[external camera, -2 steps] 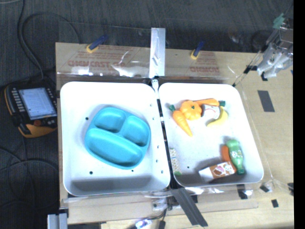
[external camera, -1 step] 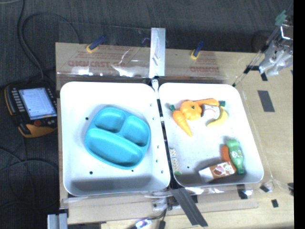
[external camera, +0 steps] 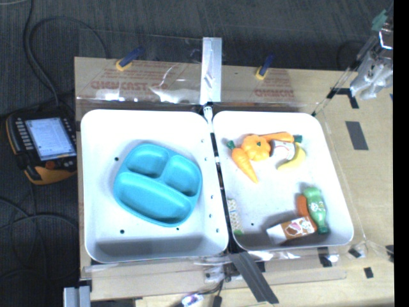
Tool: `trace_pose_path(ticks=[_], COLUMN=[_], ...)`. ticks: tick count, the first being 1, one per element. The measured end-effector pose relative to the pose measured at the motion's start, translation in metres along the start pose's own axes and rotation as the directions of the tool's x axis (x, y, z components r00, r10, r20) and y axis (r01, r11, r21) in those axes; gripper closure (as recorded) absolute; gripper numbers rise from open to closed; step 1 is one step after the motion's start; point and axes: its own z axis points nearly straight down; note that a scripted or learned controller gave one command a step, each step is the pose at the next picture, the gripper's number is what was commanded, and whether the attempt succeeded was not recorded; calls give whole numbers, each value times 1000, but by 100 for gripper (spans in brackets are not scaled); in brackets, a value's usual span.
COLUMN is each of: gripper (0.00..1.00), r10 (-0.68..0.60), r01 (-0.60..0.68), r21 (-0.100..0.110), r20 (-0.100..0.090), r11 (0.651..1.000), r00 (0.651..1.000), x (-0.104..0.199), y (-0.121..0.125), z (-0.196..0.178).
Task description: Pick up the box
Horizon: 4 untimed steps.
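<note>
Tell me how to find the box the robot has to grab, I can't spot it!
Look at the right white bin, then go to its near edge, toward the bottom of the picture. The box lies there on its side, a small carton, white at one end and brown-orange at the other. Right beside it is a green bottle, which is round; the box is the flat-sided one.
</note>
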Motion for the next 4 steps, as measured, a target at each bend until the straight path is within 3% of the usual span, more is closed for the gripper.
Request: trace_pose_path(ticks=[4], gripper=[100], r10=[0], r01=[-1], r21=[12], r20=[19], r11=[1000], r00=[1000], x=[-1], y=[5], z=[-31])
